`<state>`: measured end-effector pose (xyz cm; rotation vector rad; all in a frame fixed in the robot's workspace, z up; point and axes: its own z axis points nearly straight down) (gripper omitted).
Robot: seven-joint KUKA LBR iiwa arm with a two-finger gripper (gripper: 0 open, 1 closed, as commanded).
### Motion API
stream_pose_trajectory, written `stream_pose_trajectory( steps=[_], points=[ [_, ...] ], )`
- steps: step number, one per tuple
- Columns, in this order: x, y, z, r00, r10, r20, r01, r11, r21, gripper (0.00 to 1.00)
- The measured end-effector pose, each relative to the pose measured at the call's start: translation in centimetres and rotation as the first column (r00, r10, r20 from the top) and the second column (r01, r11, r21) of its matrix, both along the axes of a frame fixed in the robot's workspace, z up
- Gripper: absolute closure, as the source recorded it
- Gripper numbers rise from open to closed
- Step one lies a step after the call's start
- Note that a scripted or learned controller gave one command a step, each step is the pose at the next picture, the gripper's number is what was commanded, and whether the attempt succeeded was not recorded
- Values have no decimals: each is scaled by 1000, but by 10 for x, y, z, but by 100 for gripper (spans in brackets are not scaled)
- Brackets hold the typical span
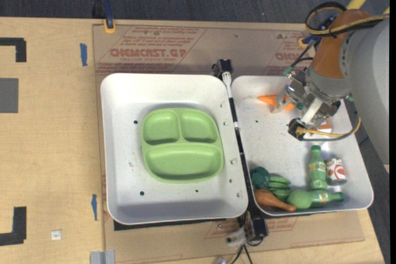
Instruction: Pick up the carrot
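Note:
An orange carrot with a dark green leafy top lies along the front wall of the right bin, tip pointing right. My gripper hangs low over the back of that bin, well away from this carrot. A small orange wedge-shaped piece lies on the bin floor right at the gripper's left side, and its right end runs under the gripper. More orange shows beneath the gripper at its lower right. The wrist hides what sits directly under the gripper.
A green divided plate lies in the left bin. In the right bin's front right corner stand a green bottle and a red-and-white can, with a second green bottle lying beside the carrot.

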<state>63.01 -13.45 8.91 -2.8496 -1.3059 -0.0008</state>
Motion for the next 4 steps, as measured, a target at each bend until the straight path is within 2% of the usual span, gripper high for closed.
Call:
stream_pose_trajectory(
  steps=[1, 2, 3, 4],
  points=[
    [-6, 12, 0, 896, -443, 3, 443, 896, 0, 0],
    [-4, 12, 13, 900, -437, 6, 437, 900, -1, 100],
    [-5, 13, 12, 900, -437, 3, 437, 900, -2, 0],
    [-4, 13, 22, 902, -433, 4, 433, 902, -2, 100]
  ],
)
